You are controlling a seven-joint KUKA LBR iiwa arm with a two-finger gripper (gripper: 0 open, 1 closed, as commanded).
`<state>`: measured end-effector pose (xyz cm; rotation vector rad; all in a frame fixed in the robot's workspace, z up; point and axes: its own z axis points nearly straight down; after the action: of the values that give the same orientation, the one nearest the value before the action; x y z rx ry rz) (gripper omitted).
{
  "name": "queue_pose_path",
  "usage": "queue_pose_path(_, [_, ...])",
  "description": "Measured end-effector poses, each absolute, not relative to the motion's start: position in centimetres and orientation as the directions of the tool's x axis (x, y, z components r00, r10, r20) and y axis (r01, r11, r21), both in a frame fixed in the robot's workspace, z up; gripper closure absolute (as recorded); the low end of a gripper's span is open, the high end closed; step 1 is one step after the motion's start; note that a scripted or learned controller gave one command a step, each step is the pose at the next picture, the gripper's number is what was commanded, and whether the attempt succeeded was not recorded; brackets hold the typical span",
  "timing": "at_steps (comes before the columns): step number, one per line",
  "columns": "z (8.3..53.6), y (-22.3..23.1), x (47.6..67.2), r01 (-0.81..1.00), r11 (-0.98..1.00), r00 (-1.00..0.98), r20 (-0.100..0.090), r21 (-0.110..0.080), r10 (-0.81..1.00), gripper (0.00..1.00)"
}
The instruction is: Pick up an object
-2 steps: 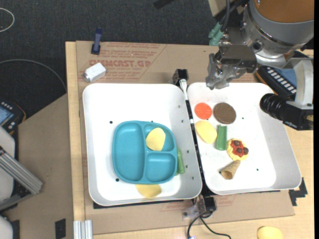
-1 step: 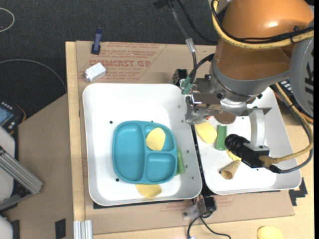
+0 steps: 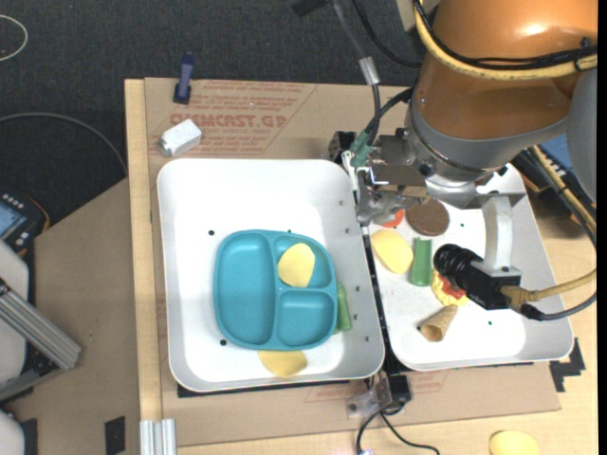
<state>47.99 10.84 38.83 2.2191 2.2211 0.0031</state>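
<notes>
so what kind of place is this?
Probably a robot-grasping lab bench: two white bins on cardboard, toy food and a blue divided plate in them, the arm overhead.

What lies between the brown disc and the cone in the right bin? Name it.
In the camera view, a green block lies between the brown disc and the cone, with a red piece nearer the cone.

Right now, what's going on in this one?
The grey and orange arm reaches over the right bin, its end effector low near the bin's far left corner. Nothing is visibly held. A yellow piece, green cylinder, brown disc and cone lie there. The left bin holds a teal divided plate.
</notes>
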Motion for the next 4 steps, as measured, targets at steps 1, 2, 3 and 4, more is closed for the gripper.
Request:
queue_pose_path(1, [24.2,9.4,47.8,1.0,-0.004,0.004,-0.003,-0.014,1.0,1.0])
queue_pose_path(2, [39.7,1.9,48.1,1.0,-0.008,0.008,0.0,0.02,1.0,1.0])
queue_pose_path(3, [30.4,2.5,47.8,1.0,-0.002,0.002,0.0,-0.011,1.0,1.0])
queue_pose_path(4, [39.4,4.0,48.0,1.0,0.003,-0.003,0.002,0.011,1.0,1.0])
